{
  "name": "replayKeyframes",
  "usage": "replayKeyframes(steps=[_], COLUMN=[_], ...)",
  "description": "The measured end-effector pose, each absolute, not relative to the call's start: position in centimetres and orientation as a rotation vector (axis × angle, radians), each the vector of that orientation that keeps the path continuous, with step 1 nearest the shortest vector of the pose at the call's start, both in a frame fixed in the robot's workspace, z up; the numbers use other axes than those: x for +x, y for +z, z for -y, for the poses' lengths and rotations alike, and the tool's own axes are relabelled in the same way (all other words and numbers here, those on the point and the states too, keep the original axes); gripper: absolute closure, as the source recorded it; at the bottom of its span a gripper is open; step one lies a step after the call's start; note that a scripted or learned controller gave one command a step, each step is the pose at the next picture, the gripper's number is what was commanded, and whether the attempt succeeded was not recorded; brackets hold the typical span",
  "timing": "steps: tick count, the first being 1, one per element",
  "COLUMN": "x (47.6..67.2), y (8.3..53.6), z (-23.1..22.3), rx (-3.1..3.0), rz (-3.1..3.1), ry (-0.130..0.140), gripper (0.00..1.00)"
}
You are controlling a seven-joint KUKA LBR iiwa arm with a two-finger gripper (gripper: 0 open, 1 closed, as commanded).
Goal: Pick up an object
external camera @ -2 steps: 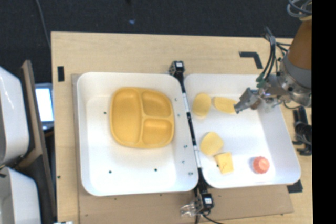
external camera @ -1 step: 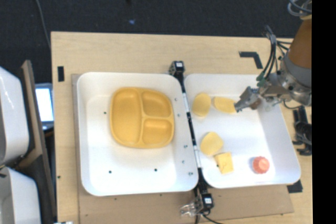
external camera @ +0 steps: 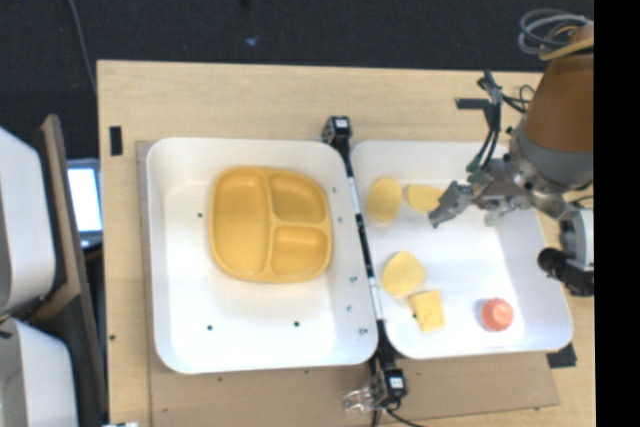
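**Hand over the right bin**

My hand [external camera: 447,206] hovers low over the right bin [external camera: 520,325], just beside a yellow piece [external camera: 423,197] at its 12 o'clock edge. I cannot tell how far it is spread, nor whether it touches anything.

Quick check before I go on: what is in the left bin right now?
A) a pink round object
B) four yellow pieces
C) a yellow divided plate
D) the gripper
C: the yellow divided plate lies alone in the left bin, while the yellow pieces, the pink round object and the gripper are over in the right bin.
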State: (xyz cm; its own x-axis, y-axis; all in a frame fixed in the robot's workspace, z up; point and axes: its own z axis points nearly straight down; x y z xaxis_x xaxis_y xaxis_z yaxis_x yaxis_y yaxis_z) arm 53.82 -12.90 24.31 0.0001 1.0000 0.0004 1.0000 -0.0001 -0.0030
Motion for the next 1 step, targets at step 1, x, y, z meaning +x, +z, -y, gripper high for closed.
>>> replayKeyframes(steps=[1], x=[54.51], y=[18.69], z=[12.38], rx=[-2.220], rz=[2.218], ry=[0.004], gripper=[0.00])
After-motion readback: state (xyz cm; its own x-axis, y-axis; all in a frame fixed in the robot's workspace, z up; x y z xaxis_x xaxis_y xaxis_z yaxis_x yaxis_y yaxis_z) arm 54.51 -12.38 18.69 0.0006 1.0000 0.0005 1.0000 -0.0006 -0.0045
